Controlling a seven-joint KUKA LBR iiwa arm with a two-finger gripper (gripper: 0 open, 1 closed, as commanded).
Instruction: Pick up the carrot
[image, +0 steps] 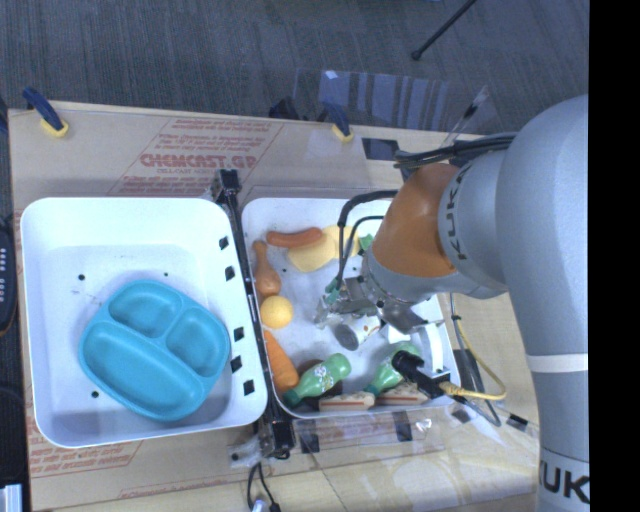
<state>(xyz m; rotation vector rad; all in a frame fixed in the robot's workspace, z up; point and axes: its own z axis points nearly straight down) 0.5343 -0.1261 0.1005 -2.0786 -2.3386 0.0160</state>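
The carrot (280, 361), orange and tapered, lies along the left wall of the right bin (300, 211), near its front corner. It rests on the bin floor between a yellow ball (276, 312) and a green bottle (322, 377). My gripper (343, 312) hangs over the middle of the right bin, to the right of the yellow ball and up and to the right of the carrot, apart from it. The wrist and orange band hide much of the gripper from above.
The right bin also holds a sausage (293, 239), a yellow wedge (313, 256), a brown drumstick-like piece (265, 271), a second green bottle (389, 376) and hot dogs (345, 402) along the front wall. A blue divided plate (150, 345) lies in the left bin (60, 215).
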